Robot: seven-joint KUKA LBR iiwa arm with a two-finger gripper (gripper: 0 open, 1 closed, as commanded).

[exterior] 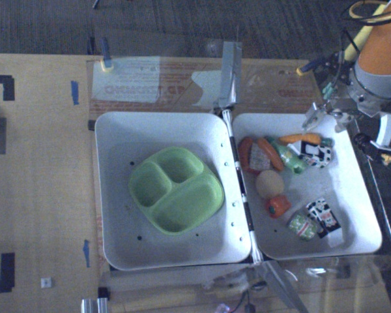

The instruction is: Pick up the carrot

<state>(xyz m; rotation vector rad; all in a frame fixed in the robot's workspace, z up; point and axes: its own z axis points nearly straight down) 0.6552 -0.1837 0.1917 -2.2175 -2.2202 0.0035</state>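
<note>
The carrot (300, 138), likely a light, stiff, slippery plastic toy best pinched across its thicker middle, lies near the far wall of the right bin (365, 204) beside a cow-patterned carton (316, 152), with the gripper (322, 117) just above, its pincer's state impossible to tell.

1. carrot (300, 138): orange, slim, tapered.
2. Lying flat, long axis running roughly 9-to-3 o'clock.
3. Sits at about 12 o'clock in the right bin (362, 194), near its far wall.
</note>
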